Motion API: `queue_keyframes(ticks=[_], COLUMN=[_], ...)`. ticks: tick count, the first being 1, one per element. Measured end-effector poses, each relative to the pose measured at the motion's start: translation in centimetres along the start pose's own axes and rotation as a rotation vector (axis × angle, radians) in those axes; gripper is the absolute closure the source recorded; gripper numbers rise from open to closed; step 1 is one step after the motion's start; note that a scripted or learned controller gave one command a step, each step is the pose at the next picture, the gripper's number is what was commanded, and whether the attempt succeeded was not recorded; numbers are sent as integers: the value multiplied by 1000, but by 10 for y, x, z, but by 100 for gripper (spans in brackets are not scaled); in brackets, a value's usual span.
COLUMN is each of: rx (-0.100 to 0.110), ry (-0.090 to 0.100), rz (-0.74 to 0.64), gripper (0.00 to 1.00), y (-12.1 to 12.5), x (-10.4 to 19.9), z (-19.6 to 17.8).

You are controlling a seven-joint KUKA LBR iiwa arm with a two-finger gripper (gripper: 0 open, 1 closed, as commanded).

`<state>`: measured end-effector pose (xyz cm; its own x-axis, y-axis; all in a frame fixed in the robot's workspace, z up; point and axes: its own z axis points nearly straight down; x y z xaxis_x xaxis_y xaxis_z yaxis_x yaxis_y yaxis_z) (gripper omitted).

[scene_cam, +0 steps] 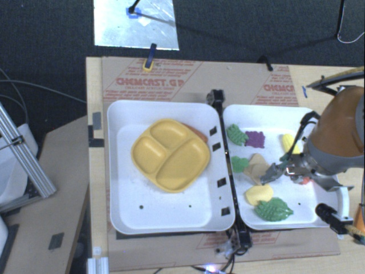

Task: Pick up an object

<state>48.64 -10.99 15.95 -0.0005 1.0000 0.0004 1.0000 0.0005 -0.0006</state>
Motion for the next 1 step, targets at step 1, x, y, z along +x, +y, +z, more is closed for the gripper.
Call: queue_keyframes(ticks=[1], rx=[-4], ry=[-1], rz=[-4], gripper=[0], y=[1], x=[3], z=[-26])
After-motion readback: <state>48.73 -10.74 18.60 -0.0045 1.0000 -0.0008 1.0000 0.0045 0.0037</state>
